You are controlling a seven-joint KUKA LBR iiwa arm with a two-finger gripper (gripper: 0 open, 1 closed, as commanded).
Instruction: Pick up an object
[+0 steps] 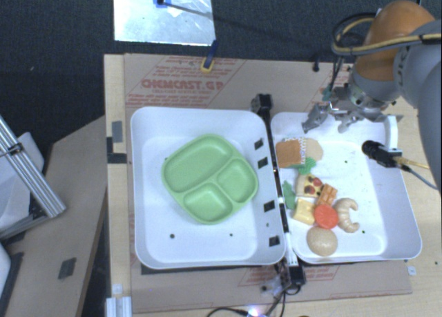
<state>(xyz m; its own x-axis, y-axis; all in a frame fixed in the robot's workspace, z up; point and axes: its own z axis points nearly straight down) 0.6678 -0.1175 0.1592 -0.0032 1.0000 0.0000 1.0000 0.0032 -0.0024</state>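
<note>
Toy food pile [315, 195] – right bin's [397, 198] 7 o'clock | gripper [330, 119] spread, empty – 12 o'clock | risk: crowded pieces, fingers snag neighbours

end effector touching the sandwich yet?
Apart. The camera view shows the end effector over the right bin's far edge, with bare white floor between it and the sandwich.

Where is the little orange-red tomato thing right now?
The tomato is in the right bin, toward its near end. It lies between the croissant on its right and the yellow piece on its left, just above the round tan ball.
</note>
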